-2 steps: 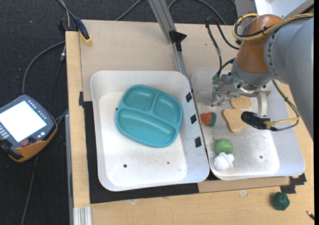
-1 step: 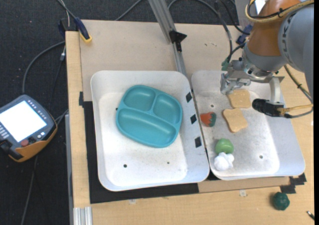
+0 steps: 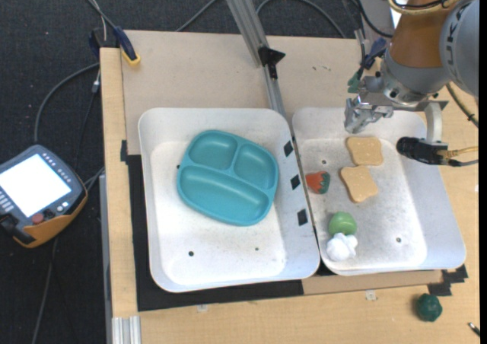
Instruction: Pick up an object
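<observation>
Above the bread slice [image 3: 366,151], hand [image 3: 358,121] state unclear; arm reads "KU" [image 3: 466,34].

The arm [image 3: 430,23] is cut off by the top and right edges; the claw [image 3: 359,117] is too small to judge its fingers.

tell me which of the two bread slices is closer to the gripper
The upper bread slice, lying right below the gripper near the right bin's far edge. The other slice lies nearer the bin's middle, beside the strawberry.
</observation>
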Controlling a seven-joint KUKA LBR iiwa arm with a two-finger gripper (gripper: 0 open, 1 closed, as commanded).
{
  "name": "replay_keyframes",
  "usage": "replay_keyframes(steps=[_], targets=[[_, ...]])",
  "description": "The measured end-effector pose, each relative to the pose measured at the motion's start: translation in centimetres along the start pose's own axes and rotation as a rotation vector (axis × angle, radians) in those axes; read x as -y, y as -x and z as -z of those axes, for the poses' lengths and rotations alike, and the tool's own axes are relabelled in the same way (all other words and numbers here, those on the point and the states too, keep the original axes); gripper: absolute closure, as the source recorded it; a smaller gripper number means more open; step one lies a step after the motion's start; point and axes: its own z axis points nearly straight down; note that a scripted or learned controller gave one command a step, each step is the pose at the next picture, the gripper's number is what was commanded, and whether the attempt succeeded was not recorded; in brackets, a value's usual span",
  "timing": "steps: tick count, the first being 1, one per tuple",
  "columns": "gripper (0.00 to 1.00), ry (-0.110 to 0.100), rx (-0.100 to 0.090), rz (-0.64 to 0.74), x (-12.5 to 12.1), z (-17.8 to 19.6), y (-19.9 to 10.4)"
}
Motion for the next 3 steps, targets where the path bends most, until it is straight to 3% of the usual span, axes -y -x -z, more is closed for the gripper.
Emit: replay_keyframes(steps=[3], targets=[[1.00,-0.011,-0.002,0.002,5.7,0.0,-14.7]])
